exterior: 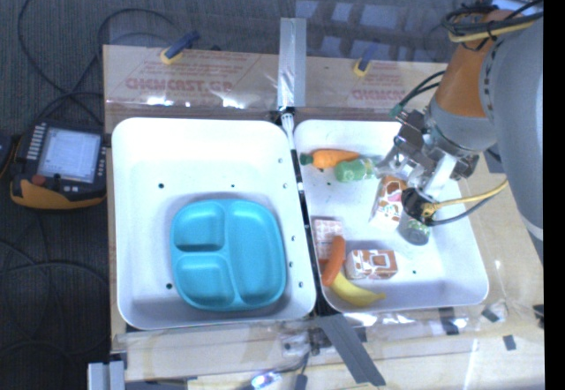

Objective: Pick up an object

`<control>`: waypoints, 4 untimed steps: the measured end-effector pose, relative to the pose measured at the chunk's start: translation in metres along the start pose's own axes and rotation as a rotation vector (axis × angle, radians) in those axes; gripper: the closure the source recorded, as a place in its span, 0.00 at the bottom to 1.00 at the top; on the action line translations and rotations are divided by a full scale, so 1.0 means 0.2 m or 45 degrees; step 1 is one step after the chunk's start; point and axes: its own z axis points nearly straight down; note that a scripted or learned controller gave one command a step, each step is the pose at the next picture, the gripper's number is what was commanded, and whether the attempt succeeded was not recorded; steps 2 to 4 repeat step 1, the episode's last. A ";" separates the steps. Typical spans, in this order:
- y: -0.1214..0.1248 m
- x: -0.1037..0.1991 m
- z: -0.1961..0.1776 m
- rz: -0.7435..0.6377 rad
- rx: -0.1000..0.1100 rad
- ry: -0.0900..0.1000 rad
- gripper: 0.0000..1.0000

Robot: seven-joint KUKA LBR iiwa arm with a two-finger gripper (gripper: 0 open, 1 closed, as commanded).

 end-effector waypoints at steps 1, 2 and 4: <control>0.10 -0.04 -0.20 0.256 0.000 -0.001 1.00; 0.10 -0.04 -0.20 0.256 0.000 -0.001 1.00; 0.10 -0.04 -0.20 0.256 0.000 -0.001 1.00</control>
